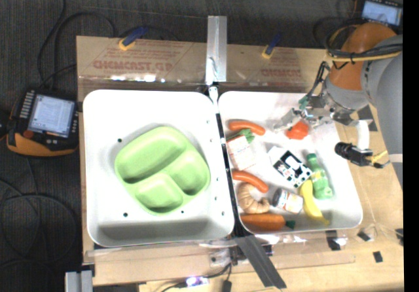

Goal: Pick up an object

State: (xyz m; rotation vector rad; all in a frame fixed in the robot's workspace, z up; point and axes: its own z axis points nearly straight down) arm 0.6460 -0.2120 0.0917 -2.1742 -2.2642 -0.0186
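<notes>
Two white bins sit side by side, and in the left bin we see a green divided tray. Toward the upper right of the right bin, our gripper hangs just above a small orange object. Whether it has closed on anything, we cannot tell. Below lie carrots, a banana and a black-and-white box.

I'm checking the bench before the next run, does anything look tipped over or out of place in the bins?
Nothing looks spilled or broken. The green tray sits askew in the left bin, and the right bin holds a jumble: a banana leaning on a small bottle lying on its side.
</notes>
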